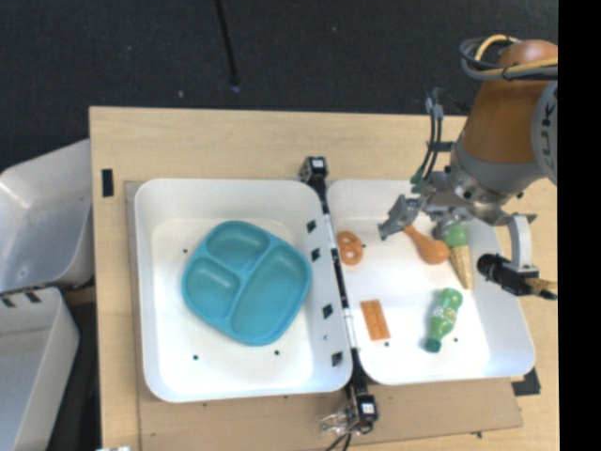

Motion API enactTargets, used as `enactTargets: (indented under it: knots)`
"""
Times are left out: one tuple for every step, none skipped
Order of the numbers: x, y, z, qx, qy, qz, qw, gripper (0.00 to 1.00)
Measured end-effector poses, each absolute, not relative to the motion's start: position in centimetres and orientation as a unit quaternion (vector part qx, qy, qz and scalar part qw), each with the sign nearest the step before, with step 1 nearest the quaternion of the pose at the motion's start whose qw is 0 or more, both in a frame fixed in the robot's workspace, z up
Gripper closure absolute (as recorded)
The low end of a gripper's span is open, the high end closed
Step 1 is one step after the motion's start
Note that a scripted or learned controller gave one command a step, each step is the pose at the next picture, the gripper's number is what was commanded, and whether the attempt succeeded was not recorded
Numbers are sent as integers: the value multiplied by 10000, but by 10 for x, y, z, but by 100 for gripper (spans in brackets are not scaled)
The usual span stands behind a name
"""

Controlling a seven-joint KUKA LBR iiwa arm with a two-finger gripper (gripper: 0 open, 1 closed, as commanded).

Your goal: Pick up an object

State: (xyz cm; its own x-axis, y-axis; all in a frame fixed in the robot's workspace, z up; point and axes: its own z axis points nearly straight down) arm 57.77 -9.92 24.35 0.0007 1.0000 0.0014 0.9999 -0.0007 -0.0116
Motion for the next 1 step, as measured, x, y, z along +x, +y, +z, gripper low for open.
enactTargets:
  knots:
    - [580, -99, 250, -7063, -7079, -4, -3, 0]
